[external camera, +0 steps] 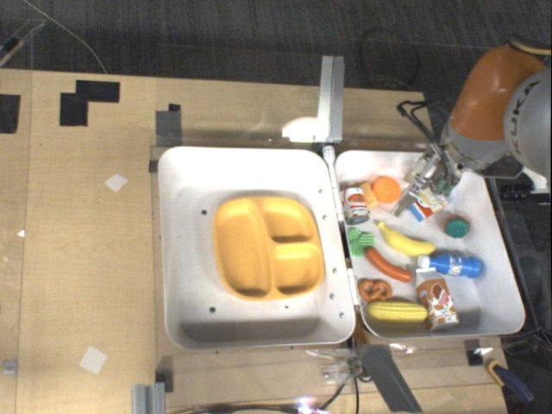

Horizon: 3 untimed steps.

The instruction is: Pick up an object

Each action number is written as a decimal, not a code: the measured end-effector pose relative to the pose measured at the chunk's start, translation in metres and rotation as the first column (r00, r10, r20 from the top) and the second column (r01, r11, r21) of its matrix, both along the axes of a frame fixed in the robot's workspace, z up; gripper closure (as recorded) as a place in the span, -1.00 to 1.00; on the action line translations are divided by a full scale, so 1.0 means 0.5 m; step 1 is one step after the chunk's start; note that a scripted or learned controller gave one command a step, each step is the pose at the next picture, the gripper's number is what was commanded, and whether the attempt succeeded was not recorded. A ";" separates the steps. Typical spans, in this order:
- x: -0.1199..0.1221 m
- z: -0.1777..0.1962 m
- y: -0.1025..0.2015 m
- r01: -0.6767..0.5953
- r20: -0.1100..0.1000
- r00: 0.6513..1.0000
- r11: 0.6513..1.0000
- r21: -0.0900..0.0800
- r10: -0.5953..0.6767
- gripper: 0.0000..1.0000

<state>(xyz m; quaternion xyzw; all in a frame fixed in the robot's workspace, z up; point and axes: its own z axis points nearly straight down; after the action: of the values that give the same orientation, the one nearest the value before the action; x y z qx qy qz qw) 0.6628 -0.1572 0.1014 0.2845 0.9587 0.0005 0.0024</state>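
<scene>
Curved glossy banana [407, 241]; ridged corn [397, 311]

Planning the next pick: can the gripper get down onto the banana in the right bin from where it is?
Probably yes. The banana lies uncovered, its top free, just below the gripper; the hot dog and blue bottle crowd its lower side.

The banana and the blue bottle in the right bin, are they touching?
Apart. The camera view shows a thin strip of white bin floor between the banana and the blue bottle, which lies just below its right end.
</scene>
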 end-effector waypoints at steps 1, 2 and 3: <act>-0.060 -0.017 -0.043 -0.162 0.004 0.987 0.987 -0.003 0.162 -1.00; -0.009 -0.027 0.032 0.035 -0.005 0.999 0.999 -0.003 -0.035 -1.00; -0.004 -0.027 -0.035 0.004 -0.013 1.000 1.000 0.003 -0.004 -1.00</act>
<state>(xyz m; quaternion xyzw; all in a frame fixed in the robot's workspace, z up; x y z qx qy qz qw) 0.6608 -0.1747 0.0878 0.2863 0.9581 0.0000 -0.0042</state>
